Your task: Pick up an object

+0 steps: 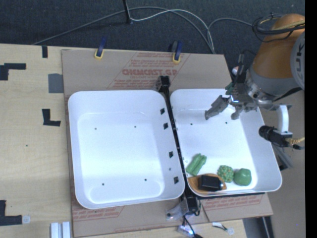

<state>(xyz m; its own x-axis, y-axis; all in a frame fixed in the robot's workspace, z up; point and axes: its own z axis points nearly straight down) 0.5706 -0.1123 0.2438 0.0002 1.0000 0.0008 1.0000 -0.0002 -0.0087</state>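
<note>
Red "CHEMCAST" print, partly legible, on cardboard point(143, 71) under two white bins, gripper point(224, 112) spread wide and holding nothing over the right bin's point(257, 148) far half, green pepper point(196, 163), broccoli point(226, 173), green block point(242, 176), black piece point(210, 183) on orange dish point(197, 186) clustered at its near edge.

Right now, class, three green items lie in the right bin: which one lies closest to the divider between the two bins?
The elongated, ridged green piece, lying slantwise by the divider. The bumpy round green one and the smooth green one sit farther right.
</note>
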